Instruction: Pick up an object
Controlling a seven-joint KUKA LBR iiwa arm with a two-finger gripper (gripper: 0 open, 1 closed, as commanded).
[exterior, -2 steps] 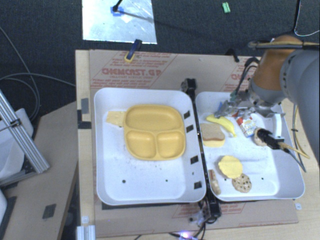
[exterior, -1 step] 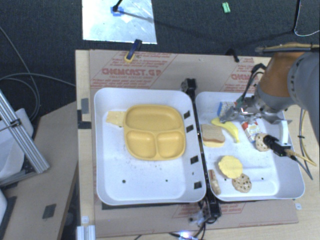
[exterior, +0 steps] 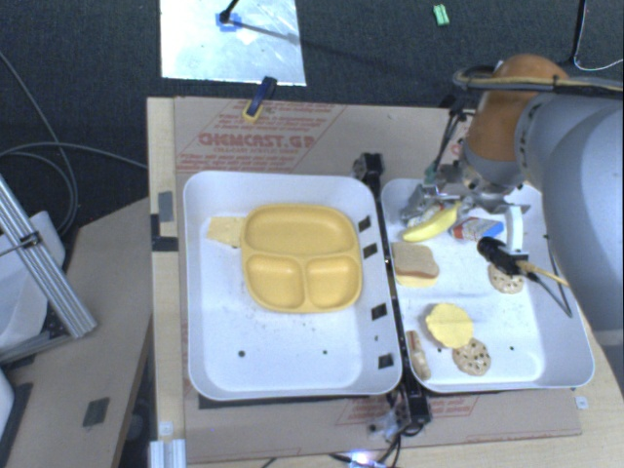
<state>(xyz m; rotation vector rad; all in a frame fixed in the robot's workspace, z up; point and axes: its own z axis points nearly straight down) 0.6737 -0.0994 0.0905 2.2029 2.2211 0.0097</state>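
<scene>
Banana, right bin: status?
Tool low at the banana, grip unconfirmed. Banana lying in the right bin. Bread slice beside it.

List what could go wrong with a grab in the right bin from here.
1. The gripper sits over the banana, which lies close to the bread and a wrapper; it may nudge those instead of gripping.
2. The banana is near the bin's wall, so a finger could hit it.

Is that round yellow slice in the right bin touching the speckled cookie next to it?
Touching. In the camera view, the yellow slice overlaps the cookie at its lower right edge, with no white bin floor between them.
</scene>
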